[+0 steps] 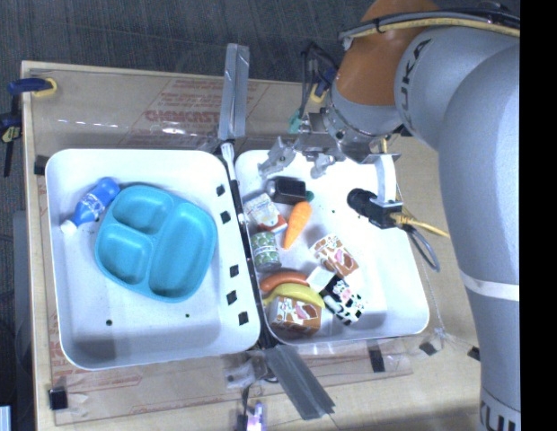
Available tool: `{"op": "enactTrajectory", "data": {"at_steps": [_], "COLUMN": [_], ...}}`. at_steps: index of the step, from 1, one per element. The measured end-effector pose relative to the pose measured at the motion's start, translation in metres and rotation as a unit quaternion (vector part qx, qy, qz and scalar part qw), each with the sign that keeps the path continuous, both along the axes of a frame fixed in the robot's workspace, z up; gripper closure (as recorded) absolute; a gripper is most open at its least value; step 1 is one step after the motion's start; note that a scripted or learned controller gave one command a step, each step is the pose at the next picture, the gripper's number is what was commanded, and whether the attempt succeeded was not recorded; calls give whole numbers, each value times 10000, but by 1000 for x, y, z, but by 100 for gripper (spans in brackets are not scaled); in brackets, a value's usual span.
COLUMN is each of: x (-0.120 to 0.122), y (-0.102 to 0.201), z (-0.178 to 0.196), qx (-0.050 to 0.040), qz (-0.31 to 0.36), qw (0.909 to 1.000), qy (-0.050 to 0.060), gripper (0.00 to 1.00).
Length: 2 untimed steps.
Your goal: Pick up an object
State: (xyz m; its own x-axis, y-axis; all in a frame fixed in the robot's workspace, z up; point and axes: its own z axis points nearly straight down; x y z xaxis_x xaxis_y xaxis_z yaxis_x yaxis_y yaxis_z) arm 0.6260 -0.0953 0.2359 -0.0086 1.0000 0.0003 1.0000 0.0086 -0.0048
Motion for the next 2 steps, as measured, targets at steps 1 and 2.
{"op": "enactTrajectory", "data": {"at_steps": [1,2], "x": [-20,-38], "y": [-42,-50], "z": [-114,-132], "qx": [1,-31], "qz": [627,891], "qw": [9980,9959], "qy": [-6,-131], "gripper": [0,0]}}
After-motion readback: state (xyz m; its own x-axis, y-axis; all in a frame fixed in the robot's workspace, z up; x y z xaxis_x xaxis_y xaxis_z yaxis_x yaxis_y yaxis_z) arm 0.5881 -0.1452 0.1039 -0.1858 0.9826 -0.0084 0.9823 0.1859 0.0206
